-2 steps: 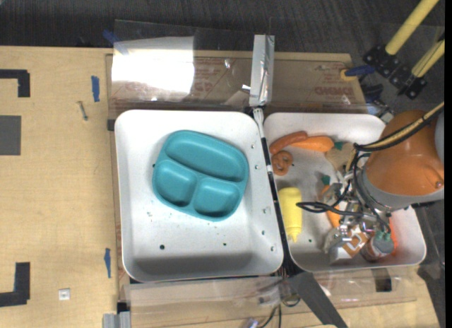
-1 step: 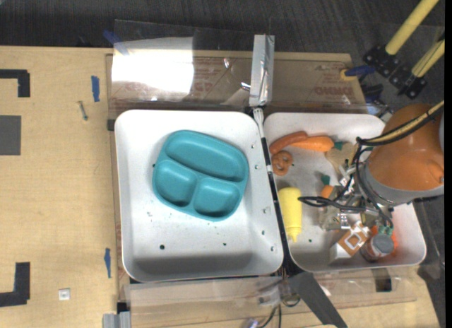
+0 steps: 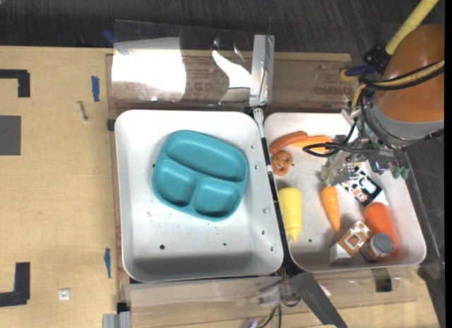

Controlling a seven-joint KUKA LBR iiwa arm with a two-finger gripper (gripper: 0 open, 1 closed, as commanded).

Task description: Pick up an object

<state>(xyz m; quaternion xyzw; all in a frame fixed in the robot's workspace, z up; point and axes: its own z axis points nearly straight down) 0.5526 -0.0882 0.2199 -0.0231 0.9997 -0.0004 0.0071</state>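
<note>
End effector (image 3: 344,171) low in the crowded right bin (image 3: 417,245)
Its grip state: cannot tell; carrot (image 3: 330,206) and card (image 3: 361,188) lie just beside it; a slanted carrot could slip; neighbours may get nudged.

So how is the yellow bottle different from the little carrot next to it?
The yellow bottle is plain yellow and chunky; the carrot is orange and thinner, tapering to a point. The bottle lies along the bin's left wall; the carrot lies nearer the middle. Both lie flat in the right bin, lengthwise the same way.
</note>
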